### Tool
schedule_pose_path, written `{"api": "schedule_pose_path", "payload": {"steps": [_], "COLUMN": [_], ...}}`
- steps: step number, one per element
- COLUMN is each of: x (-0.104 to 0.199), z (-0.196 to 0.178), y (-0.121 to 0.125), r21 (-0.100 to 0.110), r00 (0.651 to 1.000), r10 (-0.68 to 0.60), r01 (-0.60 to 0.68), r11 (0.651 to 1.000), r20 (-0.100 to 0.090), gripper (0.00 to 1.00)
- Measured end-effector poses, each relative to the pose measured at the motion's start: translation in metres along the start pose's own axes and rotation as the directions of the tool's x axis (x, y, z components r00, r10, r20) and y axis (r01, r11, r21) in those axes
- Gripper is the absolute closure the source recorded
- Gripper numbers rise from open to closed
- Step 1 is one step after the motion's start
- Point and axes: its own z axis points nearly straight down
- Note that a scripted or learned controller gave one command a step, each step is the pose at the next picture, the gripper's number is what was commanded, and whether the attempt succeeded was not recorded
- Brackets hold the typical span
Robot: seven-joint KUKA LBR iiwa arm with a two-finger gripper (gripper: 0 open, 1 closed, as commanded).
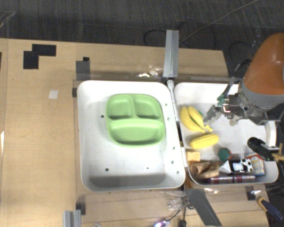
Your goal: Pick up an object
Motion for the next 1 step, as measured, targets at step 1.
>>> {"api": "schedule_pose_path", "payload": {"steps": [1], "x": [-0.0158], "z": [0.1240], "y": [0.0159], "r21": [-0.007], "r00": [0.867], "r10": [-0.498], "r01": [0.498], "r11": [0.867], "r20": [0.005], "gripper": [0.00]}}
